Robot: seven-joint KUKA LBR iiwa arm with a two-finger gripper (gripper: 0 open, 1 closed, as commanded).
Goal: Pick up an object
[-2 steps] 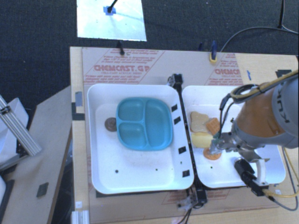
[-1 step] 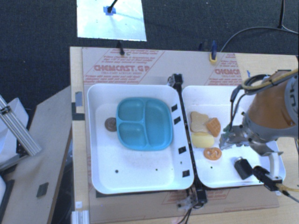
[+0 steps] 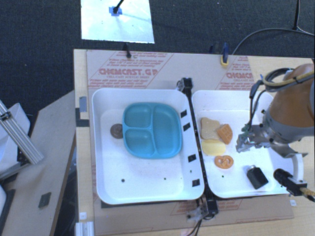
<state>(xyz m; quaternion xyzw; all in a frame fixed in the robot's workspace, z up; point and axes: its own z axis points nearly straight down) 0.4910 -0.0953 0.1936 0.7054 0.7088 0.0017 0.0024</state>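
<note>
The right bin point(image 3: 216, 98) holds a tan bread-like piece point(image 3: 209, 127), an orange waffle-like piece point(image 3: 225, 133), a pale yellow piece point(image 3: 212, 147), an orange pretzel point(image 3: 224, 162) and a small black block point(image 3: 256, 176). My gripper point(image 3: 244, 142) hangs over the middle of this bin, just right of the waffle piece and above the pretzel. Nothing is visible between its fingers. The grey arm with its orange band point(image 3: 290, 107) covers the bin's right part.
The left bin point(image 3: 106, 181) carries a blue divided plate point(image 3: 151, 130) and a small brown round object point(image 3: 116, 131) at the plate's left edge. A black divider point(image 3: 193, 132) runs between the bins. A white sheet point(image 3: 115, 14) lies beyond the bench.
</note>
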